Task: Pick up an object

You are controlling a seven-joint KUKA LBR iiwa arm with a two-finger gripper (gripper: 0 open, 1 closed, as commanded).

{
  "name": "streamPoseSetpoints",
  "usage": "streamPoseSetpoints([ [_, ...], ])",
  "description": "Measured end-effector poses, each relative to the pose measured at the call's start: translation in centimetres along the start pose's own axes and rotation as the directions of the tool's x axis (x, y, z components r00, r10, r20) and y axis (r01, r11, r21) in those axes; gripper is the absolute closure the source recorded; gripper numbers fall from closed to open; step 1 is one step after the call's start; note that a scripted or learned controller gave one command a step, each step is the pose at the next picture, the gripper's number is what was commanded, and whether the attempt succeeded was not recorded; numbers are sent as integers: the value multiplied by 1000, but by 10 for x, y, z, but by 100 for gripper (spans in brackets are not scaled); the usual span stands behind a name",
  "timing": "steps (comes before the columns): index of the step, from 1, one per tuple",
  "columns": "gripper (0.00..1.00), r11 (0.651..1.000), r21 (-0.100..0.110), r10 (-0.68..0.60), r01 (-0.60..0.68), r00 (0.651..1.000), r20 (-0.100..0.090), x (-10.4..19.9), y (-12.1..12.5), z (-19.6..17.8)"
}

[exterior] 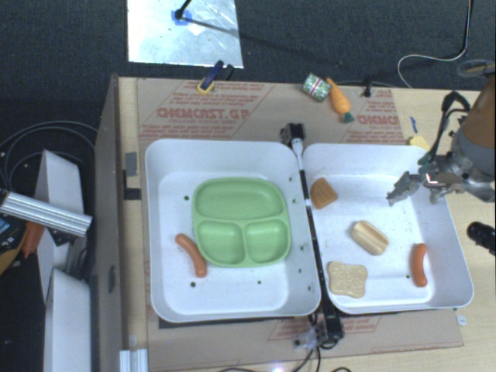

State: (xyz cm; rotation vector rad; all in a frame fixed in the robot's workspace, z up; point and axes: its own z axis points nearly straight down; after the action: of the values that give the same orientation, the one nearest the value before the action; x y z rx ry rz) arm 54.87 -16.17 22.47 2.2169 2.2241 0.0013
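Two white bins sit side by side on the worktop. The left bin holds a green divided plate near its centre, and a sausage lies just beside the plate's left front corner, toward the bin's front left.

The right bin holds four food items. A brown bread-like piece lies near the bin's left wall, toward the back. A hot dog bun lies near the bin's centre. A slice of toast lies near the front left corner. A second sausage lies near the right wall, toward the front, well apart from the bun.

The arm enters at the right edge. The end effector is over the back right part of the right bin, above bare bin floor. Fingers appear spread, one pointing left; nothing between them. It touches none of the food items.

Behind the bins, on the worktop's back edge: a small green can and a toy carrot just beside it, and a blue and yellow clip further left.
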Motion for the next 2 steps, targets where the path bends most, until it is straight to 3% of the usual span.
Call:
streamPoseSetpoints([
  [1, 0, 1000, -2, 2, -2, 1000, 1, -45, -5, 140],
  [2, 0, 1000, 1, -2, 2, 1000, -3, 82, -31, 141],
])
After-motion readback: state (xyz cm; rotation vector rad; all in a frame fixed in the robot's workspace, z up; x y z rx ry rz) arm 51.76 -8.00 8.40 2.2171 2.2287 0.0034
